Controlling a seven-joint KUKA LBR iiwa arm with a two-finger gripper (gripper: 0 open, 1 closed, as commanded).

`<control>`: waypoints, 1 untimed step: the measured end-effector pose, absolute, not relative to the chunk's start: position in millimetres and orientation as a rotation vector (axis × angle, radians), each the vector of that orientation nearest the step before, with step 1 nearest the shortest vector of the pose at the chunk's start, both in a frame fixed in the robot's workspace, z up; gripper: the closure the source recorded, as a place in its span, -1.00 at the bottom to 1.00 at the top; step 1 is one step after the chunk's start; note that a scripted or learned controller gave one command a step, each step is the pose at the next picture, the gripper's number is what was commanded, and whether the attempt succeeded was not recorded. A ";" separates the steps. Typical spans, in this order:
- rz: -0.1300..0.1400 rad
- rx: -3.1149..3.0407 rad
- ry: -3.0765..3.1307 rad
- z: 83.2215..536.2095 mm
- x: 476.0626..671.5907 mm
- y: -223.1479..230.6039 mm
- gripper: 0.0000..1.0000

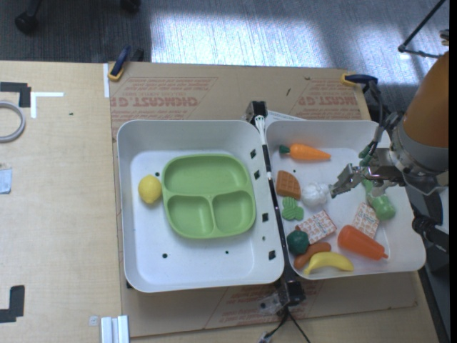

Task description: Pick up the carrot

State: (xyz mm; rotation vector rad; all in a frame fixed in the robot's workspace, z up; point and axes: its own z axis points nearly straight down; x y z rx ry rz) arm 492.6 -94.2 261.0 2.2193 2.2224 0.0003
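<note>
Your carrot [309, 152] lies flat near the far wall of the right bin [410, 259], green stem pointing toward the divider; it looks like a light, stiff, smooth plastic toy, so you should pinch it across the thick orange middle, where it is least likely to slip. The claw [343, 184] hangs nearer and to the right of it, beside a white lump [314, 194], fingers narrow, holding nothing.

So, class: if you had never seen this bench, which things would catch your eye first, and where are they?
The green divided plate fills the middle of the left bin, with a yellow lemon beside it. The right bin is crowded with toy food, an orange carrot at its far end. The tool hangs above a white item there.
</note>
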 end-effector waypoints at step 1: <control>0.000 2.379 2.050 239.0 553.4 -53.4 -1.00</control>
